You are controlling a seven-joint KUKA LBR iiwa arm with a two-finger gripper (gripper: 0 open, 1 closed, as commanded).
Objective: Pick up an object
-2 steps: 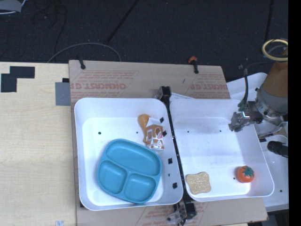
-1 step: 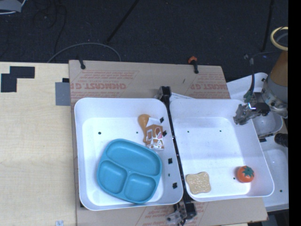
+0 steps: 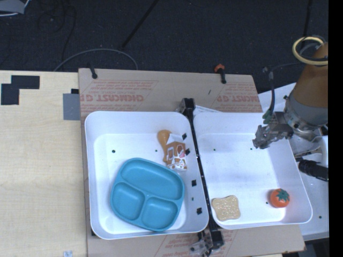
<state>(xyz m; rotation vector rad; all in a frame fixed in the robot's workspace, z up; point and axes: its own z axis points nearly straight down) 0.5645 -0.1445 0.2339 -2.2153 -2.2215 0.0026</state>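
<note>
- Lower centre-right: a flat, tan toast-shaped piece (image 3: 226,208) lies in the right bin (image 3: 252,123), well apart from a round orange tomato-like toy (image 3: 278,198) at lower right.
- The left bin (image 3: 99,143) holds a blue, smooth divided plate (image 3: 147,194), with a small printed carton (image 3: 176,156) touching a tan paddle-shaped piece (image 3: 164,138).
- The gripper (image 3: 263,137) hovers at the right bin's upper right, well above the tomato toy; whether it is clenched or released, I cannot tell.

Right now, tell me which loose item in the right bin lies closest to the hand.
The orange tomato-like toy by the right wall, below the hand. The tan toast-shaped piece sits farther off, in the bin's front-left corner.
</note>
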